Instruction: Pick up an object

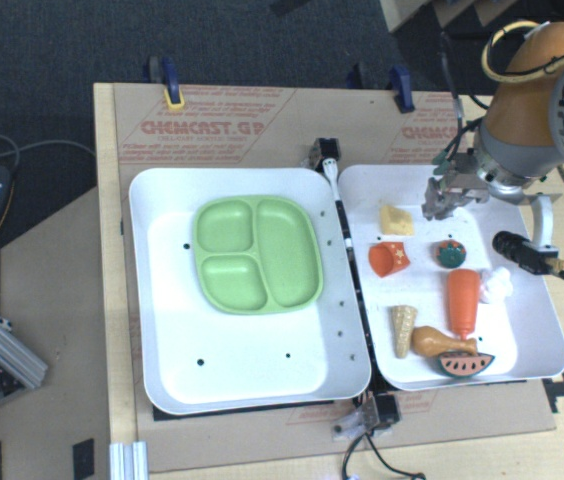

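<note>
The right bin (532,308) holds several toy foods: a pale yellow cheese wedge (396,219), a red cup-like piece (390,259), a dark green ball with a red top (450,254), an orange carrot (463,302), an ice-cream cone (403,329), a brown drumstick (440,342) and a watermelon slice (465,363). My gripper (444,200) hangs over the back of this bin, just right of the cheese and above the green ball. Nothing shows between its fingers.
The left bin (162,298) carries a green three-compartment plate (259,253). A black clip (326,152) sits between the bins at the back. Blue clamps (170,76) hold the cardboard base. A black part (522,251) of the arm overhangs the right bin's right side.
</note>
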Action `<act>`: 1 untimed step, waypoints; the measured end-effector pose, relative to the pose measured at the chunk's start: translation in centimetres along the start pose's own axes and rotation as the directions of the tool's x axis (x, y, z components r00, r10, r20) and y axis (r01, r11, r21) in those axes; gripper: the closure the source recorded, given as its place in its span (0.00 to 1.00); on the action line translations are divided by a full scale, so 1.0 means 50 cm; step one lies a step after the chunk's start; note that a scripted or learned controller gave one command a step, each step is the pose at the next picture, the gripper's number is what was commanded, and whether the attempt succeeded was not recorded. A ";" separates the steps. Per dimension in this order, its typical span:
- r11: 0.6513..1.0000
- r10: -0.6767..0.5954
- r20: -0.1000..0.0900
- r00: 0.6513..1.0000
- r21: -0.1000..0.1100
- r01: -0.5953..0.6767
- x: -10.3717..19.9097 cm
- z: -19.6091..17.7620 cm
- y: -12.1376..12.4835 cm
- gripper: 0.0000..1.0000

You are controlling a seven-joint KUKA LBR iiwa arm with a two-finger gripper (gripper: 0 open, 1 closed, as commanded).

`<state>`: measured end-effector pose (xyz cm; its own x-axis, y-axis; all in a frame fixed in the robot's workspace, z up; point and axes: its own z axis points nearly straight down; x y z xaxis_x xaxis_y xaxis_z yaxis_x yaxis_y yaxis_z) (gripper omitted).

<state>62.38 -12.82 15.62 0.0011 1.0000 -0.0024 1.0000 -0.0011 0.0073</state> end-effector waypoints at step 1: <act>1.000 -0.001 0.000 1.000 0.000 0.001 -0.016 -0.097 -0.004 1.00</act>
<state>62.14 -13.59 20.48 0.0001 1.0000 -0.0023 1.0000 -0.0001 0.0075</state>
